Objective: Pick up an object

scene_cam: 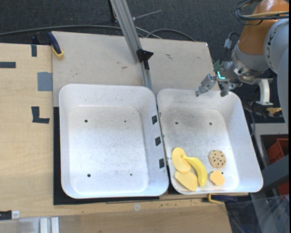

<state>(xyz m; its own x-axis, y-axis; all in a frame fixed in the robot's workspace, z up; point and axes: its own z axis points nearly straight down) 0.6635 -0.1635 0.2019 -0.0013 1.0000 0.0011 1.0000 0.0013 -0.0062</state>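
Note:
Several small food toys lie in the front of the right bin [233, 111]: a yellow banana [197, 169], a round yellow slice [180, 160], a flat yellow piece [186, 180], a brown speckled cookie [217, 158] and a small orange chunk [217, 178]. My gripper [214, 89] hangs over the back rim of that bin, far behind the toys. Its two fingers stand apart, open, with nothing between them.
The left bin [68, 130] sits beside the right one, sharing a middle rim. A slanted metal post [131, 33] rises behind the bins. A yellow-handled clamp [55, 45] lies on the bench at the back left. Cables run across the dark floor at the back.

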